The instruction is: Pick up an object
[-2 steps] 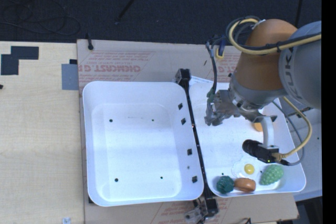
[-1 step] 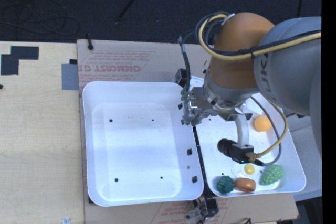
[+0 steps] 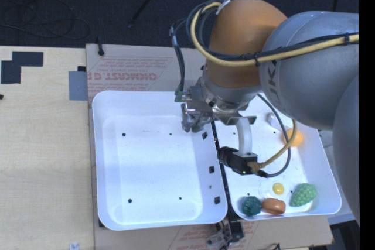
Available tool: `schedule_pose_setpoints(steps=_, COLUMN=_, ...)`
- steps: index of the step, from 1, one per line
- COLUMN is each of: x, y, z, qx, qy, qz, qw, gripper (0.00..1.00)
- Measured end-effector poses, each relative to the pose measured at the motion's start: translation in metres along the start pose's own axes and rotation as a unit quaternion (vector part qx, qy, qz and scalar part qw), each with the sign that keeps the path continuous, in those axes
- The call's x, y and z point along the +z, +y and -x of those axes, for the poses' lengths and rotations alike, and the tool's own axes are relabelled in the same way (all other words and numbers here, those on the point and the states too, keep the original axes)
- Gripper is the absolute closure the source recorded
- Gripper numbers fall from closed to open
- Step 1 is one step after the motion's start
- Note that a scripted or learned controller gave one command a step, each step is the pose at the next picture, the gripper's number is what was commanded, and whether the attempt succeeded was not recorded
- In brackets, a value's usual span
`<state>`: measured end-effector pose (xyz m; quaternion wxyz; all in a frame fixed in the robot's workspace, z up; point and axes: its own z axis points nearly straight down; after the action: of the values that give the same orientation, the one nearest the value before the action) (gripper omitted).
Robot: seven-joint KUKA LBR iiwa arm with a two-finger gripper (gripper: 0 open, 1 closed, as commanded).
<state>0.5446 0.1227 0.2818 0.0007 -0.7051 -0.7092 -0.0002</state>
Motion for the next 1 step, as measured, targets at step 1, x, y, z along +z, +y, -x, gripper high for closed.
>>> schedule_pose_setpoints(steps=1, x=-0.0077, y=-0.0007, z=0.0028, qx=0.001, qy=-0.001, qz=-0.003, qw=1.0, gripper=1.0)
